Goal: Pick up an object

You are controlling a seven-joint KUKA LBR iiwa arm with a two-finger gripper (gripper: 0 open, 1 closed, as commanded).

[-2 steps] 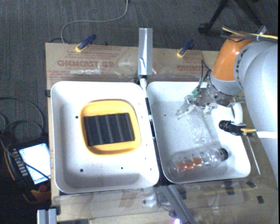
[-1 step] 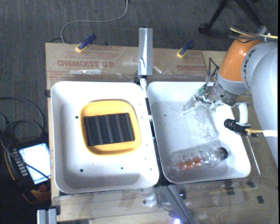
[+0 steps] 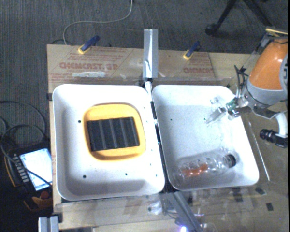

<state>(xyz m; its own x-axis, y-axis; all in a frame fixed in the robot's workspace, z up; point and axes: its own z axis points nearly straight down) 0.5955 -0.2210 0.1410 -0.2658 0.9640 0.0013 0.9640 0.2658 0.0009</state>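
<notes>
Bottle (image 3: 206, 166), clear plastic with something orange inside and a dark cap, lies on its side along the near edge of the right bin (image 3: 183, 129), its cap toward that bin's near right corner. Lying flat against the wall, it looks to have rolled there and settled, so a grasp from above would have to clear the rim.

From the camera view, the gripper (image 3: 216, 112) hangs over the far right part of the same bin, near its right edge, the arm (image 3: 268, 74) reaching in across that side. Its two thin fingers seem slightly parted and hold nothing. The bottle sits well apart from them, toward the near edge.

The left bin (image 3: 67, 129) carries a yellow tray with a dark ribbed insert (image 3: 113, 132), centred and untouched.
</notes>
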